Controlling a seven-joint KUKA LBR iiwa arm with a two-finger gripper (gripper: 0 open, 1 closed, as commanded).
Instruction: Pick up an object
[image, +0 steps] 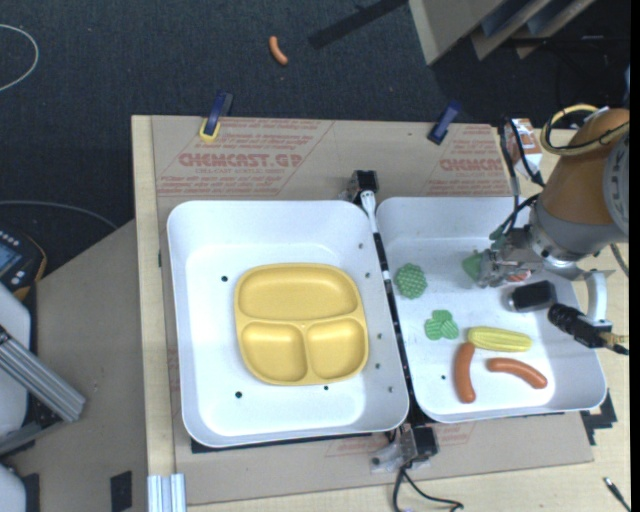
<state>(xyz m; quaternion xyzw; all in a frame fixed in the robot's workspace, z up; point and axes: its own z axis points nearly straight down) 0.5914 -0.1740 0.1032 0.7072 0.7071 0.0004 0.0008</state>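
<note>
Over the right bin (575, 395), near its back wall, the hand (488, 268) is seen low, reaching in from the right. A small green piece (472, 266) sits right at its tip, touching or nearly so; whether the piece is gripped, and whether the hand is apart or together, cannot be told.

Judged from this, a grasp on that piece is the step in hand. It would be done best with the hand centred on the piece and closed fully before any lift, since so small a thing may slip out sideways.

Relative to the hand, other pickable things are placed thus: a round green piece (410, 280) lies to the left, a leafy green piece (441, 325) forward and left, a yellow corn cob (499, 340) forward, and two sausages (464, 372) (517, 372) farther forward still.
</note>
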